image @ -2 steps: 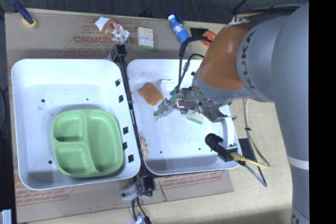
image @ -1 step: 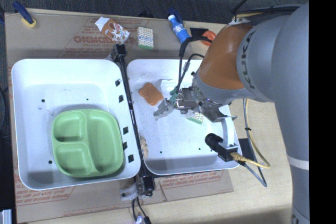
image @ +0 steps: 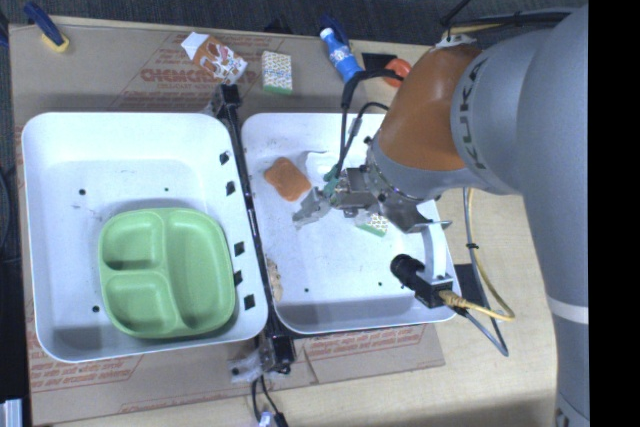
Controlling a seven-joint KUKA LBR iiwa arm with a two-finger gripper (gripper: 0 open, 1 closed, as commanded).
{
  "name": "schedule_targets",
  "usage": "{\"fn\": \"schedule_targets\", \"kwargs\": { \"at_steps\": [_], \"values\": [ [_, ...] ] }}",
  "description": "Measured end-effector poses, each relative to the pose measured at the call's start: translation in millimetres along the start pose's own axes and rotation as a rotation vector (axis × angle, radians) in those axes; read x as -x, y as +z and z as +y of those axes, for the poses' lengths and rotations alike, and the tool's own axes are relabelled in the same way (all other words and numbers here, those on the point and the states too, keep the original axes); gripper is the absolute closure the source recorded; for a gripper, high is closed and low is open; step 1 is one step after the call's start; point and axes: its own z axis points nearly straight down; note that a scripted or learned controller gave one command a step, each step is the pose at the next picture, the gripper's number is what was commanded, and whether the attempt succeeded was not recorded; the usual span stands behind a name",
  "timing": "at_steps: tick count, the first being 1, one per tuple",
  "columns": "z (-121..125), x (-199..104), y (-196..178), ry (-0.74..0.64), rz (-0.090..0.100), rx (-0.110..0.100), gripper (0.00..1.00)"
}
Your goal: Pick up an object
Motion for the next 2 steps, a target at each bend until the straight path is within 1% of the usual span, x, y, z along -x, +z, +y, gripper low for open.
{"fn": "schedule_targets", "kwargs": {
  "at_steps": [2],
  "values": [
    [0.0, 0.0, 0.0, 0.000, 0.000, 0.000, 0.00]
  ]
}}
